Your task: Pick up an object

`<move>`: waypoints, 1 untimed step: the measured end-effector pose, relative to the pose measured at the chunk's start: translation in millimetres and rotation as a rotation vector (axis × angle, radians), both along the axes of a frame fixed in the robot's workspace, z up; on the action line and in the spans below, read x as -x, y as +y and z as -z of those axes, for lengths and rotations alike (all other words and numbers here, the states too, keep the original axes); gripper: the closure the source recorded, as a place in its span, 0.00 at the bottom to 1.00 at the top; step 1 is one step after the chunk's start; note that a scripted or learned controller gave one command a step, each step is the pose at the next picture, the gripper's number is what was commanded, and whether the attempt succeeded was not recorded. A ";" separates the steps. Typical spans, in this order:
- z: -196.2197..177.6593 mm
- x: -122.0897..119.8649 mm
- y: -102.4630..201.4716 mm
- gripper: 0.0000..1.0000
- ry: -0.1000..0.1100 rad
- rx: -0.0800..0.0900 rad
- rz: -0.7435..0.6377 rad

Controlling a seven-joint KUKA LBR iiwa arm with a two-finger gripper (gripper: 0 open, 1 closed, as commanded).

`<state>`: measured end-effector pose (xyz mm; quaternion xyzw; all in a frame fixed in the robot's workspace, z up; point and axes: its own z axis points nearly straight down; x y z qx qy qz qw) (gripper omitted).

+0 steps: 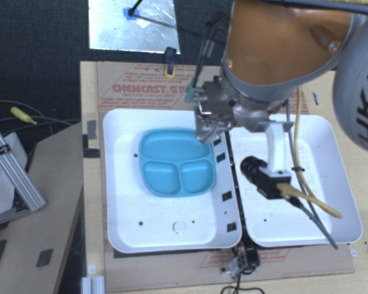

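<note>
A light blue divided plate [175, 169] with three compartments lies flat in the left white bin [119, 164], a little toward the bin's back. My gripper [205, 130] hangs over the plate's far right corner, close above or touching its rim. The arm's orange band and grey wrist fill the space above and hide the gripper's top. I see nothing held between the fingers.
The right white bin [334, 164] stands beside the left one, with a dark divider strip [228, 176] between them. Both bins rest on cardboard [141, 87]. A shiny foil sheet [132, 17] lies behind, and an aluminium frame [9, 170] stands at the left.
</note>
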<state>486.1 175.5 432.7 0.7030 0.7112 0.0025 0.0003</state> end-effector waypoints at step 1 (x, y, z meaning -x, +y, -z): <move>-28.2 -0.5 -17.3 1.00 0.000 0.001 0.011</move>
